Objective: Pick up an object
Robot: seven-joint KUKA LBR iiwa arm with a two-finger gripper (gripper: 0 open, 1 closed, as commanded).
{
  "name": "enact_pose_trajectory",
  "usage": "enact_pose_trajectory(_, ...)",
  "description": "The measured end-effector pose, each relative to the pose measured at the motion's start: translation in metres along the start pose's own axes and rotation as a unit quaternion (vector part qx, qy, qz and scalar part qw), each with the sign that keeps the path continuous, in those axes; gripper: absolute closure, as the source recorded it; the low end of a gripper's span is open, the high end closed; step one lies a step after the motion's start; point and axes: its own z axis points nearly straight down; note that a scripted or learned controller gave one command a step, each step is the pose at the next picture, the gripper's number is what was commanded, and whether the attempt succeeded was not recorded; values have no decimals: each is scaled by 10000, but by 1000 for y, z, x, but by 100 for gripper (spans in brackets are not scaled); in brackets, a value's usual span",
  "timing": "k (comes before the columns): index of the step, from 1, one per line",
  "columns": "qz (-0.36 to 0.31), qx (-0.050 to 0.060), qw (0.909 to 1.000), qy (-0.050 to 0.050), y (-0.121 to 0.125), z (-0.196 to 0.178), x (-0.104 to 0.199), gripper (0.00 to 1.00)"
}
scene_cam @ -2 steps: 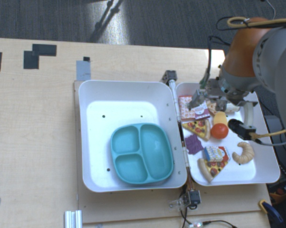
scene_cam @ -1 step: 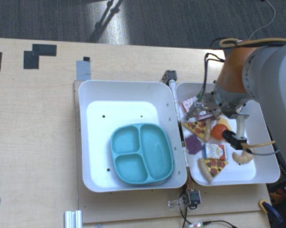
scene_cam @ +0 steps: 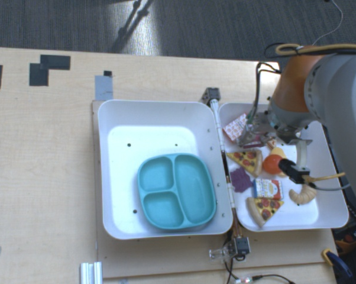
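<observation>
My gripper [scene_cam: 256, 137] hangs low over the back of the right bin [scene_cam: 332, 215], beneath the grey arm with its orange band [scene_cam: 294, 87]. Just under and beside it lie a pink-and-white packet [scene_cam: 235, 126] and a toy pizza slice [scene_cam: 246, 158]. Further forward in that bin are an orange-red round toy [scene_cam: 274, 162], a purple piece [scene_cam: 241, 181], a small blue-and-white carton [scene_cam: 265, 188], a tan croissant [scene_cam: 302, 195] and a second pizza slice [scene_cam: 265, 207]. The gripper's body hides what lies directly below it.
The left bin [scene_cam: 116, 158] holds a teal divided plate [scene_cam: 177, 190]. A ridge with clamps [scene_cam: 222, 158] separates the two bins. Cables and a black fitting [scene_cam: 292, 171] trail from the arm over the right bin. Bare wooden bench [scene_cam: 42, 176] extends to the left.
</observation>
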Motion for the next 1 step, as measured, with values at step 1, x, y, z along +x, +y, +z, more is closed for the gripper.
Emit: enact_pose_trajectory(1,28,31,10000,7,-63,-88,13,100)
